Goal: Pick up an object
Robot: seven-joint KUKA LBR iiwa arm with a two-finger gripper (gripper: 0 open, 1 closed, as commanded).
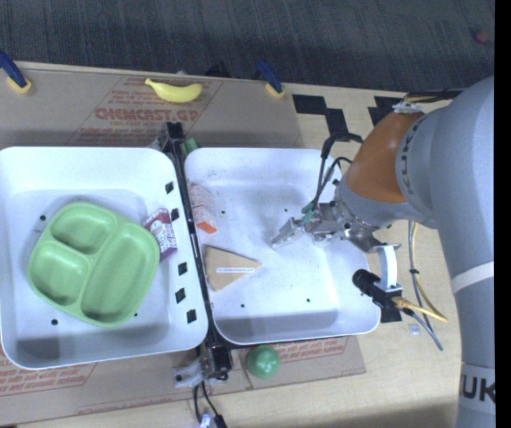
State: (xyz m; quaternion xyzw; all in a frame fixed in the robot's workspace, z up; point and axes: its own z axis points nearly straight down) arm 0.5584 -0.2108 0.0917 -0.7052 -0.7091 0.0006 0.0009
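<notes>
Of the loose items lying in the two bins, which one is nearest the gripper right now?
The tan wedge in the right bin, left of the gripper. The small orange piece and red wrapper lie farther left.

Divided plate [93,261] in left bin [5,239]; wedge [228,267] in right bin [264,324]; ball [262,361] before bins.

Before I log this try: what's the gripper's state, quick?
Gripper: cannot be told; it sits low in the right bin.

End effector [288,232] low in right bin [264,328], green tray [93,261] in left bin [23,346]
</notes>
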